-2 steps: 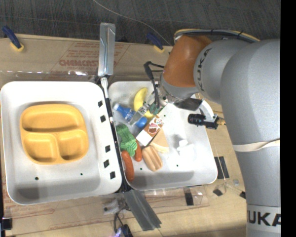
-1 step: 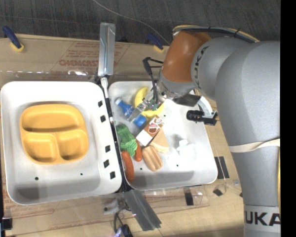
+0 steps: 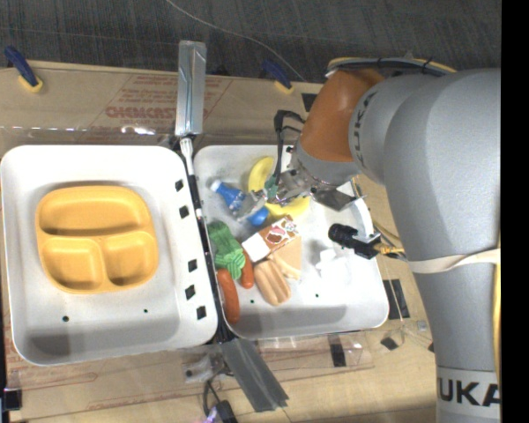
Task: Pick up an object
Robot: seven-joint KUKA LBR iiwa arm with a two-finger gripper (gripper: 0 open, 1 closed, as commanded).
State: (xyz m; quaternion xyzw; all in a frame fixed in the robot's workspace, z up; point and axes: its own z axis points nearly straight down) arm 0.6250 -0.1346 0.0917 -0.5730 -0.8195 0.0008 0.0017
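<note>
The right bin [image 3: 361,302] holds a heap of toy food. A yellow banana [image 3: 261,172] lies at the back, with a clear blue bottle [image 3: 230,196] and a small blue piece [image 3: 257,217] beside it. In front of them lie a green leafy piece [image 3: 226,246], a red pepper [image 3: 229,294], a tan bread roll [image 3: 272,283], a small printed box [image 3: 281,230] and a white lump [image 3: 328,259]. My gripper [image 3: 280,189] is low in this bin, right at the banana's near end. The wrist hides what is between its tips.
The left bin [image 3: 35,324] holds a yellow divided tray [image 3: 95,234]. A metal bar [image 3: 190,86] runs along the divider between the bins. The grey arm [image 3: 432,174] covers the right bin's right edge. Blue clamps [image 3: 25,69] sit on the cardboard behind.
</note>
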